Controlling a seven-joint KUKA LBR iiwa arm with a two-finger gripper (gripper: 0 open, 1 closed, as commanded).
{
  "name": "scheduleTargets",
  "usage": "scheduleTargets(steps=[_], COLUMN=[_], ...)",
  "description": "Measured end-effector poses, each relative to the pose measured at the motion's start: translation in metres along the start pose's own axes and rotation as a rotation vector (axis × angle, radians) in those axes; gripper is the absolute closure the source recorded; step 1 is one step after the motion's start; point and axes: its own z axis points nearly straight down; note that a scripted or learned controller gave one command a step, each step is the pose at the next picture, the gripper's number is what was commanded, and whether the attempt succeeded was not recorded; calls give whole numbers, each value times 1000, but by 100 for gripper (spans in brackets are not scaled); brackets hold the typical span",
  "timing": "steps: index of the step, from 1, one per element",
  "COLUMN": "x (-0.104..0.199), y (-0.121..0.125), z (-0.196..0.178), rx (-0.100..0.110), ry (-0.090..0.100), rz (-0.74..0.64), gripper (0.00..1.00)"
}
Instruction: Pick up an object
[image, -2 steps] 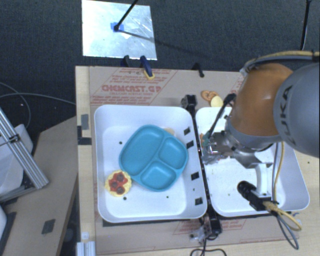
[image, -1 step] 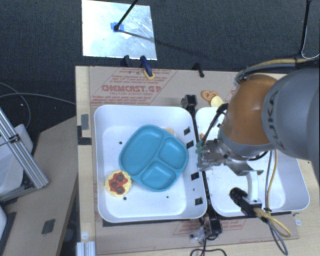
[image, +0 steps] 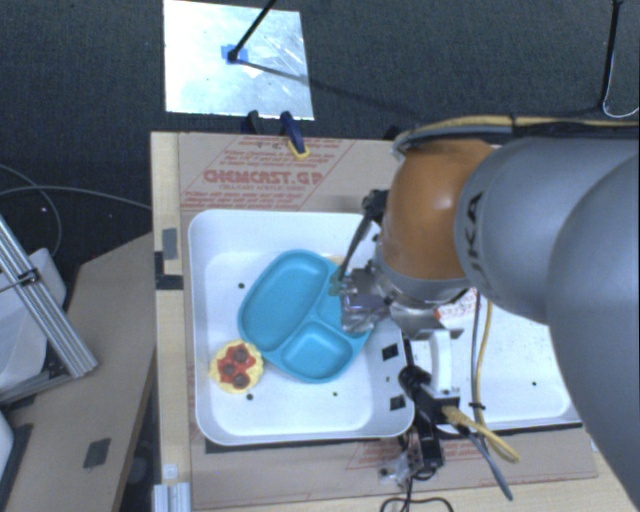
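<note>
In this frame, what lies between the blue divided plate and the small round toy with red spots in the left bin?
Nothing: in the camera view the toy pizza sits right against the lower-left rim of the blue plate, on the left bin floor.

You've got two bins side by side on the tabletop (image: 170, 330). In the left bin (image: 215, 245) a divided plate (image: 290, 310) lies near the middle, running from the far side toward the near right. Just beside its near-left end sits a small toy pizza (image: 237, 366), close to the bin's left wall. The arm (image: 500, 220) hangs over the seam between the bins, covering most of the right bin (image: 530, 395). The gripper (image: 357, 305) is at the plate's right edge.
</note>
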Motion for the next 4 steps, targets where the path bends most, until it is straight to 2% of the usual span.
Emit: scheduleTargets(steps=[1, 2, 3, 4], x=[-4, -30, -141, -111], y=[1, -9, -10, -10], z=[-10, -31, -44, -9], rx=[0, -1, -2, 3], ry=[-1, -2, -6, -1], rz=[2, 11, 19, 5], gripper=[100, 100, 100, 100])
